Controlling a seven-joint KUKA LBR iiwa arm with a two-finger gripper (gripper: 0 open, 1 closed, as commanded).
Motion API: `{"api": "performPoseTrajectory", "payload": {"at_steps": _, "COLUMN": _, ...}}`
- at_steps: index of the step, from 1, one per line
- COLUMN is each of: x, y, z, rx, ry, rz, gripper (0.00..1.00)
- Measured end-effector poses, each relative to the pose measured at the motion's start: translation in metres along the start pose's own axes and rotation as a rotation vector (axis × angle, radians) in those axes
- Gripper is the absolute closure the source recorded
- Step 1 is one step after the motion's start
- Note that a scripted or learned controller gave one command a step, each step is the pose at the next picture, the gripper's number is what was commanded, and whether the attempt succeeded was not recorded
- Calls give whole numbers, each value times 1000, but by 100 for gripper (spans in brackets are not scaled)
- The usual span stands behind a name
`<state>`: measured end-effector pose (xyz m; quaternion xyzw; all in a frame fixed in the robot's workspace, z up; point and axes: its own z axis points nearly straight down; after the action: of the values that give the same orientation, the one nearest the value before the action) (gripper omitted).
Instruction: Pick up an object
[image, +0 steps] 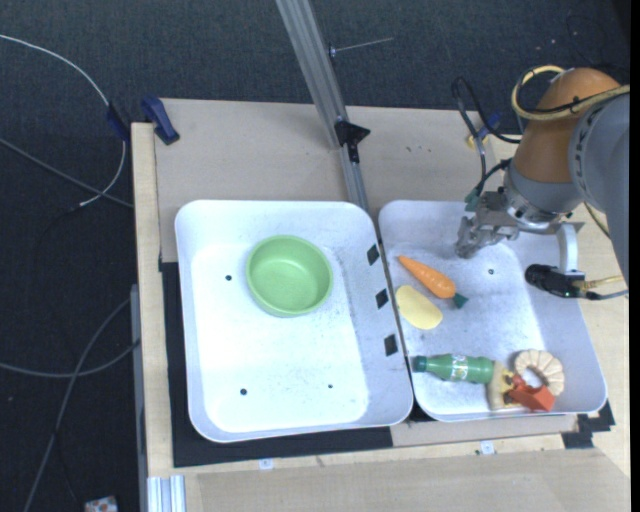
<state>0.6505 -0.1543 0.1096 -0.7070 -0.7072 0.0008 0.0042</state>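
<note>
Hanging over the top of the right bin (560, 330), the gripper (472, 240) has nothing in it. I cannot tell how wide it is. The carrot (428, 278) lies just below it, the closest thing to grab. A bowl (289, 275) sits alone in the left bin (210, 400).

orange carrot (428, 277) in right bin (560, 330)

Two white bins (200, 400) side by side on a wooden bench (250, 150)
</note>
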Motion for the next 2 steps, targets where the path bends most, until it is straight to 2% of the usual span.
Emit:
{"api": "performPoseTrajectory", "payload": {"at_steps": 1, "x": 0, "y": 1, "z": -46, "rx": -16, "ry": -6, "rz": 0, "gripper": 100}}
{"api": "performPoseTrajectory", "payload": {"at_steps": 2, "x": 0, "y": 2, "z": -92, "rx": -15, "ry": -5, "rz": 0, "gripper": 100}}
